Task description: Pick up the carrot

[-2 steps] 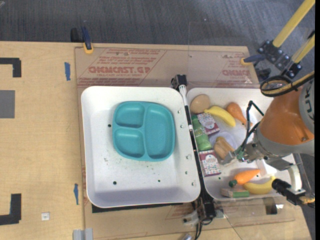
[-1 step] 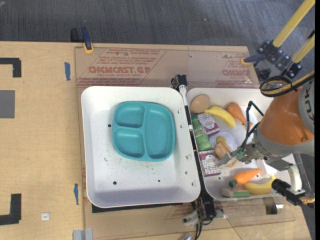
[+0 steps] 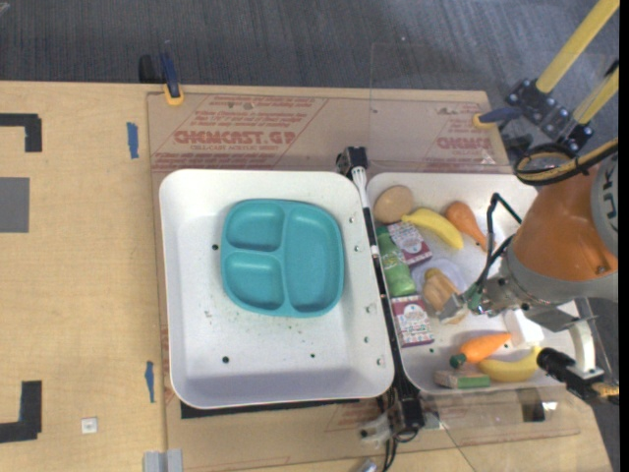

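Observation:
An orange carrot (image 3: 484, 346) with a green stem end lies near the front of the right bin (image 3: 432, 374), just above a yellow banana (image 3: 511, 366). A second orange, carrot-shaped piece (image 3: 465, 221) lies at the back of that bin beside another banana (image 3: 435, 226). My gripper (image 3: 460, 304) hangs low over the middle of the right bin, right next to a tan bread-like piece (image 3: 438, 288) and a little above and left of the front carrot. Nothing shows between its fingers.
The left bin (image 3: 197, 352) holds a teal divided plate (image 3: 283, 257). The right bin also holds a tan potato-like piece (image 3: 393, 204), a green packet (image 3: 398, 273), two red-and-white cartons (image 3: 413, 323) and a green stick (image 3: 472, 383). The arm's orange band (image 3: 565, 234) overhangs the bin's right side.

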